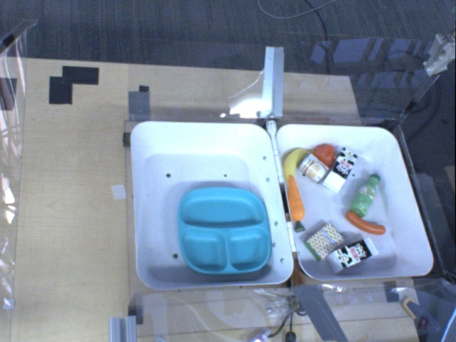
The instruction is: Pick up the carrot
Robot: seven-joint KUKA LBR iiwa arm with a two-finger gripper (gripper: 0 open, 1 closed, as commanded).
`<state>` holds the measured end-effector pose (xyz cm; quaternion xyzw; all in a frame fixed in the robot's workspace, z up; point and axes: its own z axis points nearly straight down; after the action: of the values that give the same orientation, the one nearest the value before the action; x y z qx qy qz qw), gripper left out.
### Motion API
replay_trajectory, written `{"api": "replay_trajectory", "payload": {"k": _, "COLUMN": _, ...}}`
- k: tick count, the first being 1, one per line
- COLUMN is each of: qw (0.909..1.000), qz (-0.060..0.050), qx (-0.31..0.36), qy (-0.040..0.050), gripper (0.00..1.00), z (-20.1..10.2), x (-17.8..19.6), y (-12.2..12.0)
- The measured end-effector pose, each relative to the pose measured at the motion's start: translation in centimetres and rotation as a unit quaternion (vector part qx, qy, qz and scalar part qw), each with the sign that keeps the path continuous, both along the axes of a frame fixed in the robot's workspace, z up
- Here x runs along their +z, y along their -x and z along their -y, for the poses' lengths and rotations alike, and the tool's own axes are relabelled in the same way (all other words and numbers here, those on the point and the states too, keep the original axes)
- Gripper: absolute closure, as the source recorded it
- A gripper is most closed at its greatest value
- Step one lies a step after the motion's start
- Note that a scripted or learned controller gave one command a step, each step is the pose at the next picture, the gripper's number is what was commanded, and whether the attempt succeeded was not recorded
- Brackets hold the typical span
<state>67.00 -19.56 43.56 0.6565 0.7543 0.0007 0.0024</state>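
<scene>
Carrot (295,199): lies lengthwise against the left wall of the right bin (410,184), just near of the banana (291,159).
Left bin (153,191): holds a blue divided tray (224,229).
Right bin clutter: green bottle (364,194), sausage (365,224), two cow-print cartons (352,252); small labels too blurred to read.
Tool: out of frame, so its state cannot be told.
Worktop (64,212): pale wood, cut off at left.

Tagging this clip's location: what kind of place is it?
Most likely a robot test bench in a lab, not a kitchen. Two white bins sit side by side on a wooden bench, the carrot and bottle look like toys, and a loose cable lies on grey carpet behind.
</scene>
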Motion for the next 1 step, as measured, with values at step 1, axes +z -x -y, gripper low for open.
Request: {"api": "replay_trajectory", "payload": {"k": 1, "qw": 0.9886, "qz": 0.001, "qx": 0.151, "qy": 0.0011, "gripper": 1.0, "z": 0.89, "x": 0.07, "y": 0.0}}
